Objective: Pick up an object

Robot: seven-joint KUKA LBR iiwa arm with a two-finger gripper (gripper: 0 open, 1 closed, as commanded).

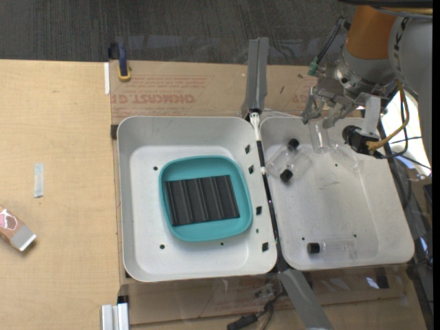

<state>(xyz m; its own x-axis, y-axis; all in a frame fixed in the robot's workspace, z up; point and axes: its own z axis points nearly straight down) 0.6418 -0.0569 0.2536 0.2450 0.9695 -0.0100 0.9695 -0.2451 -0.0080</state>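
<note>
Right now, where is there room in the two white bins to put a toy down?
The right bin has the most bare floor: the wide middle patch between the clear pieces near its top left and the small clear piece near its front edge. The hand hangs over its back edge. The left bin is crowded: the teal tray leaves a thin white border.

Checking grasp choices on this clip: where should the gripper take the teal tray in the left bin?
Take the teal tray by its raised rim, probably from straight above, one finger inside and one outside. It lies flat and looks too wide to span. The right edge is nearest the gripper, which is over the right bin.
</note>
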